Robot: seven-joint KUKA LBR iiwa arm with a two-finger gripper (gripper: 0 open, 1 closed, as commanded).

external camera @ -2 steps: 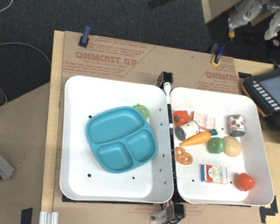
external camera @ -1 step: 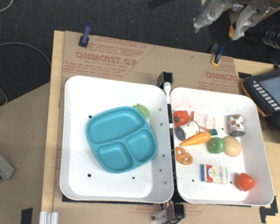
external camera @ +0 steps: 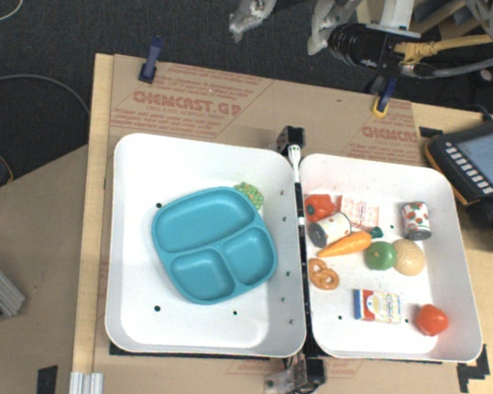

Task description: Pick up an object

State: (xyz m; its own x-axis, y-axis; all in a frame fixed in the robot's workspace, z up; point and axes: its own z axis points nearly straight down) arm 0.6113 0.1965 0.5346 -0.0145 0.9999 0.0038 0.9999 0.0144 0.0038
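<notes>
Teal plastic catches your eye first: a divided plate [external camera: 214,244] lies in the left bin [external camera: 132,222], with a small green item [external camera: 250,194] at its upper right edge. Your pickable objects sit in the right bin [external camera: 461,303]: a carrot [external camera: 347,244], pretzel [external camera: 323,274], green ball [external camera: 380,255], red tomato [external camera: 431,320], small can [external camera: 416,221]. The gripper [external camera: 283,18] hangs well above the bench's far edge, fingers spread apart and holding nothing.
</notes>
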